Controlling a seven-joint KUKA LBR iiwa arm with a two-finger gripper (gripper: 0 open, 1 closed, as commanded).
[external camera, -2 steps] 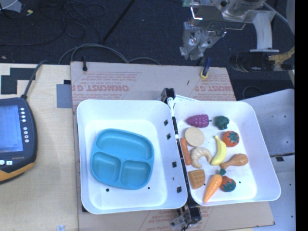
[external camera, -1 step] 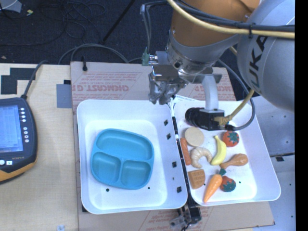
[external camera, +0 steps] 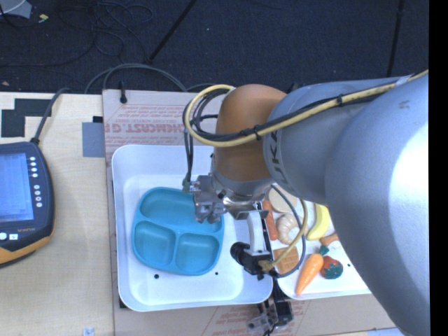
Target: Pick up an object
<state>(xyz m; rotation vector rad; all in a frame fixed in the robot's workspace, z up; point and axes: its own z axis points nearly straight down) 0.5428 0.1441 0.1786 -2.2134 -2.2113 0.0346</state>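
Camera view looks down on the worktop (external camera: pixel 70 117) and the grey arm (external camera: pixel 364 159) sweeps in from the right, its orange band (external camera: pixel 241 135) sitting right over the middle of the scene! Below that band the end effector (external camera: pixel 205 207) hangs at the right-hand edge of a blue divided tray (external camera: pixel 171 233), which lies flat in the left white bin (external camera: pixel 129 187). How the end effector is set I cannot tell, the wrist body hides it from above, and nothing shows gripped there. The tray has three compartments, one long one at the top and two smaller ones below. Over in the right white bin (external camera: pixel 336 289), partly under the arm, there's a cluster of toy food: an orange carrot (external camera: pixel 309 272) lying at a slant, a yellow banana (external camera: pixel 320 222) just above it, a pale shell-like piece (external camera: pixel 286 224), a small red-and-green item (external camera: pixel 331 267) right beside the carrot, and a tan piece (external camera: pixel 288 259) near the bin divide. A black-and-yellow cable (external camera: pixel 210 117) loops around the wrist. Far left on the worktop sits a control pendant (external camera: pixel 21 198) with its screen lit. Both bins rest on a sheet of cardboard (external camera: pixel 147 121) with red print.
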